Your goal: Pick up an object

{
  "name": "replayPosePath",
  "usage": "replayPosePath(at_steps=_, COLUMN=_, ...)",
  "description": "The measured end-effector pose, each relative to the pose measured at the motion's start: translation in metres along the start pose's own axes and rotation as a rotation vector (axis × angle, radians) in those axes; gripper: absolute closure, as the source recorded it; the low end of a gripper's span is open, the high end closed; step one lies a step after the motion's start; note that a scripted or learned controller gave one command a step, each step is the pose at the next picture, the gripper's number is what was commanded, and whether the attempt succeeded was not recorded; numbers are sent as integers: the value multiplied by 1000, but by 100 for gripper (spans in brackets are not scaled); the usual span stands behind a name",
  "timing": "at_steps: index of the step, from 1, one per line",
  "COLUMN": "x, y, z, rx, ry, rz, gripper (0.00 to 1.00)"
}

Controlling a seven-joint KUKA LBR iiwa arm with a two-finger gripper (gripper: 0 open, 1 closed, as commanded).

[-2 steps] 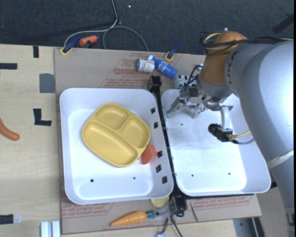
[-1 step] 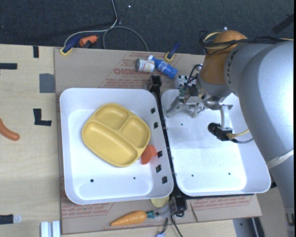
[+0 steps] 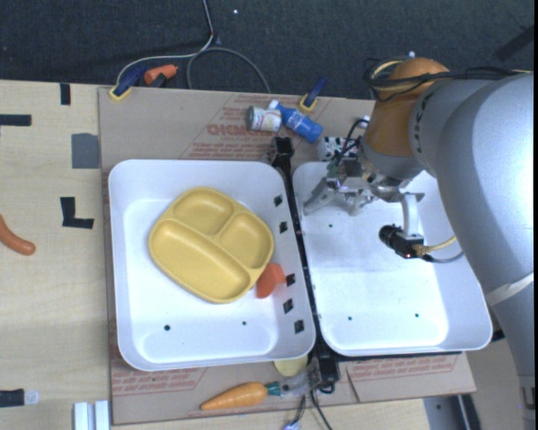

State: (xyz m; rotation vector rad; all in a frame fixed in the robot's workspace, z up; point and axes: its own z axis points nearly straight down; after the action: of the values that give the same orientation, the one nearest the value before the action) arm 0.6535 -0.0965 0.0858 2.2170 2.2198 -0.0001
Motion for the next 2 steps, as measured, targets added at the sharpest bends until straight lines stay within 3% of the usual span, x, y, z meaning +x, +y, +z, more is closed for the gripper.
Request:
replayPosePath(at_steps=1, x=0, y=15, z=1, rx=8, ry=1, rz=-2, gripper=0)
replayPosePath(at_steps=2, x=2, y=-13, z=0, rx=0, ry=0, rz=1, gripper=0)
